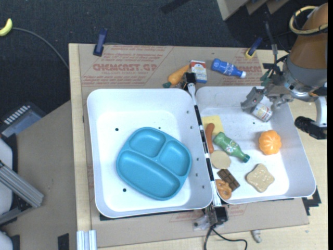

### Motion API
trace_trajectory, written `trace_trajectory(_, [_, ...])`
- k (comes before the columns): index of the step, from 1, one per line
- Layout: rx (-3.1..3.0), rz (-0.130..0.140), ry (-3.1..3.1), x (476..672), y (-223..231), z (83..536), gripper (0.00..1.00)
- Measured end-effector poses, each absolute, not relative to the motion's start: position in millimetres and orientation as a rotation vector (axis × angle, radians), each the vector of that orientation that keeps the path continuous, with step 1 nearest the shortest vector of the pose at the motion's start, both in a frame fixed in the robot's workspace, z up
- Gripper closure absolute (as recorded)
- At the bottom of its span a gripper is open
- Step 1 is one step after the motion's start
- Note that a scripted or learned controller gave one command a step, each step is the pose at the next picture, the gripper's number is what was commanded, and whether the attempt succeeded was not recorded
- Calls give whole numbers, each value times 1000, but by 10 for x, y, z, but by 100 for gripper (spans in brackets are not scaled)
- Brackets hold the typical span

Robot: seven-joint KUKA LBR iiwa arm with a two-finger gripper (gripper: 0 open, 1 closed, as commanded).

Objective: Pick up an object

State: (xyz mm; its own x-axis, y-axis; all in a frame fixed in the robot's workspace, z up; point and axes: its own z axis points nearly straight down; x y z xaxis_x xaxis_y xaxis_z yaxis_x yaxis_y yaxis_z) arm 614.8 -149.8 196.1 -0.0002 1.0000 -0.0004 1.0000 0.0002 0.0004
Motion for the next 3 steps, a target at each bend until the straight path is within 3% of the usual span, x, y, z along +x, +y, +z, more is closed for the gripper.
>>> trace_trajectory(1, [2224, -3, 2220, 5582, -2014, 1429, 0])
trace_trajectory(2, [2223, -1, 2224, 5445, -1759, 910, 0])
trace_trajectory(3, [2221, 1, 2220, 5454, -1765, 1016, 100])
